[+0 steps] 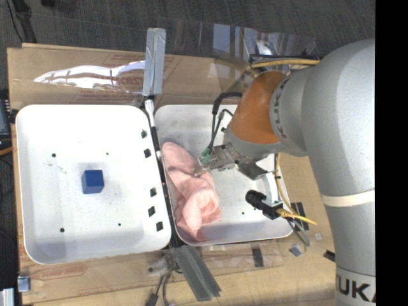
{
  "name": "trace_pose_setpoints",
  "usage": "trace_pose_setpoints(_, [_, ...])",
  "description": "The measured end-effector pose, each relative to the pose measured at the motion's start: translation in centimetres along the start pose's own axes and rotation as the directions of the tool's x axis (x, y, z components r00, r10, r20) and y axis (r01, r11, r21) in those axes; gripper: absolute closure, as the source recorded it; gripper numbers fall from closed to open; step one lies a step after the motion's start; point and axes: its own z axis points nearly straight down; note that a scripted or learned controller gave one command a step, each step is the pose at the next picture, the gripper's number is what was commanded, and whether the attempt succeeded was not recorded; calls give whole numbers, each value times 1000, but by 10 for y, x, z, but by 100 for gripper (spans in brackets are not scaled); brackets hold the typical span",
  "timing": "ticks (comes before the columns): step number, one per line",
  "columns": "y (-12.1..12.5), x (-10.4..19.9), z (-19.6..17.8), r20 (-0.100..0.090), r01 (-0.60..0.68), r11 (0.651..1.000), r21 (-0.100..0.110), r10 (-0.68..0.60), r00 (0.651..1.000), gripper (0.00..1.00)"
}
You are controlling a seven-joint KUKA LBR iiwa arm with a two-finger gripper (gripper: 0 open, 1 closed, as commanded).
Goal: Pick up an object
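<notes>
A crumpled pink cloth [191,193] lies along the left side of the right bin [185,116], reaching from its middle down to the front wall. My gripper [209,161] hangs low over the cloth's upper right edge, right at the fabric. Whether it touches the cloth I cannot tell. A small blue cube [93,181] sits alone on the floor of the left bin [38,126], far from the gripper.
The arm's grey body and orange band cover the right bin's far right part. A black cable fitting [258,201] with a yellow lead juts over the right bin's front right corner. Cardboard lies under both bins.
</notes>
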Motion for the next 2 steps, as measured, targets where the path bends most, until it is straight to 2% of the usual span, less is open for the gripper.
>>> trace_pose_setpoints(1, [103,37,-93,3,141,990,-5,-141,990,100])
trace_pose_setpoints(2, [96,42,-108,3,113,994,-3,-113,994,100])
